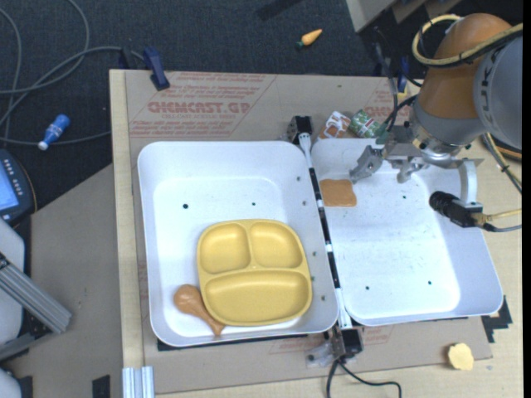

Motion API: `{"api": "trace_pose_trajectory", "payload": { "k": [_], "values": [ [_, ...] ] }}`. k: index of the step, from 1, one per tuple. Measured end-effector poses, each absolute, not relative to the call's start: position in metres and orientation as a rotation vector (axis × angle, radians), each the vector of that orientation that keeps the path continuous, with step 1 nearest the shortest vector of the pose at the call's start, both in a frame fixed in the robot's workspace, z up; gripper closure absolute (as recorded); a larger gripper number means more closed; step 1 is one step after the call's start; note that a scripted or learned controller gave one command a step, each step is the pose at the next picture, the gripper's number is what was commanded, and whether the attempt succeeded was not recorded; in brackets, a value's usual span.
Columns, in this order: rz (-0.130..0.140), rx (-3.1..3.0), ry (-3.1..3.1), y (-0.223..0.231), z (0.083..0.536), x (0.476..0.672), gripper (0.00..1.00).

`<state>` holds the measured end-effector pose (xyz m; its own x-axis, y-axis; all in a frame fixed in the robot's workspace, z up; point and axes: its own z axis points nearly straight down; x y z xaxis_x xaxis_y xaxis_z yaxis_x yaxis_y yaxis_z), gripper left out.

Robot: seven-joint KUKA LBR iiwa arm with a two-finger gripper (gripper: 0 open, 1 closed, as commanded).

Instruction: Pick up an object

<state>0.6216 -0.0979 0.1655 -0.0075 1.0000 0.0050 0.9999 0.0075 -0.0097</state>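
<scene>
- A blue bottle (pixel 55 129) is seen lying on the dark floor at far left, well apart from the bench.
- A blue clamp (pixel 154 68) is fixed on the upper left edge of the cardboard (pixel 207 98) that lies under the bins.
- The left bin (pixel 158 189) is occupied by a yellow tray (pixel 251 272) with three compartments, set toward the near right corner.
- A tan drumstick (pixel 196 305) is laid at the tray's lower left, touching its rim, with the stick end pointed toward the bin's near wall.
- An orange bit (pixel 311 36) is seen on the floor beyond the bench.
- A brown slice (pixel 338 193) is laid flat in the right bin (pixel 415 280), at its upper left, just beside the divider between the bins.
- Crumpled wrappers (pixel 353 123) are found just behind the right bin's far wall.
- The gripper (pixel 386 164) is held over the far part of the right bin, up and to the right of the slice, near it but not touching; two fingers are seen spread apart, and nothing is gripped between them.
- The arm (pixel 465 73) is seen reaching in from the upper right.
- A yellow lump (pixel 460 356) is left on the cardboard outside the right bin's near right corner.
</scene>
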Motion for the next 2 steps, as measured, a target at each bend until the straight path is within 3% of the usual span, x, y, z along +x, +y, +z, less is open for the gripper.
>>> {"api": "trace_pose_trajectory", "payload": {
  "k": [1, 2],
  "values": [
    [0.005, -2.215, -2.221, -0.092, 0.095, 0.649, 0.00],
    [0.002, -2.219, -2.221, -0.093, 0.084, 0.648, 0.00]
  ]
}}
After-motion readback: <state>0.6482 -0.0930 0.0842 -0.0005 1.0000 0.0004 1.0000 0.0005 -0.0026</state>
